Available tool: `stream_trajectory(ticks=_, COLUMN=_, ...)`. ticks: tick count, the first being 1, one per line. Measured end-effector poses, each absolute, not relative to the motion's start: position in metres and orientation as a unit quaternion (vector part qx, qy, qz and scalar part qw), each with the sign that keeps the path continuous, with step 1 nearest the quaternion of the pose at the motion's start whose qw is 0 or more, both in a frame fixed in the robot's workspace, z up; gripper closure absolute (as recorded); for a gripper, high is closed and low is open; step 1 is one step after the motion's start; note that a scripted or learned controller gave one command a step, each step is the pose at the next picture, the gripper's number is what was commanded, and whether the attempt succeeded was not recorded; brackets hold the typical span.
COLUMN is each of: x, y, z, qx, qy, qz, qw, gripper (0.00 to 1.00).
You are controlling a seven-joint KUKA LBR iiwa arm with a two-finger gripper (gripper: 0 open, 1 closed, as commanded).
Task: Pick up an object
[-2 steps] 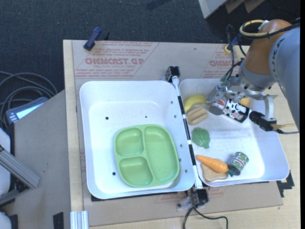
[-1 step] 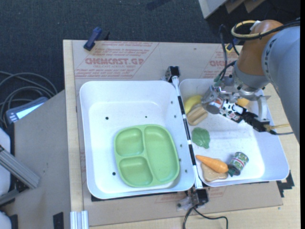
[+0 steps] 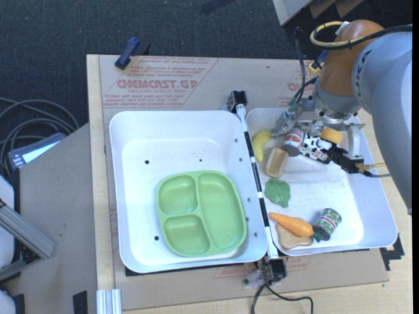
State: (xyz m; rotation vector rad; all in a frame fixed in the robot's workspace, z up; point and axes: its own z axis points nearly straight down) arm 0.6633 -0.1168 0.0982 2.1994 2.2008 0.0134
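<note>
Partly hidden under arm (image 3: 366, 57): hand (image 3: 302, 135) low in right bin (image 3: 366, 231), amid small clutter; grip state impossible to tell. Left bin (image 3: 131, 149) with green tray (image 3: 200, 211).

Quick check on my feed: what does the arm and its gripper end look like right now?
The arm is bulky light grey, with an orange band above the wrist. A yellow cable loops beside that band. The gripper is a small assembly of grey metal and dark parts.
</note>
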Motion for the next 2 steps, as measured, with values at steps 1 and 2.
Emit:
stream_trajectory(ticks=1, x=0.669, y=-0.113, z=0.088, qx=0.707, qy=0.707, qz=0.0023, qw=0.005, gripper=0.00)
stream_trajectory(ticks=2, x=0.662, y=-0.092, z=0.088, qx=0.707, qy=0.707, qz=0.0016, qw=0.003, gripper=0.00)
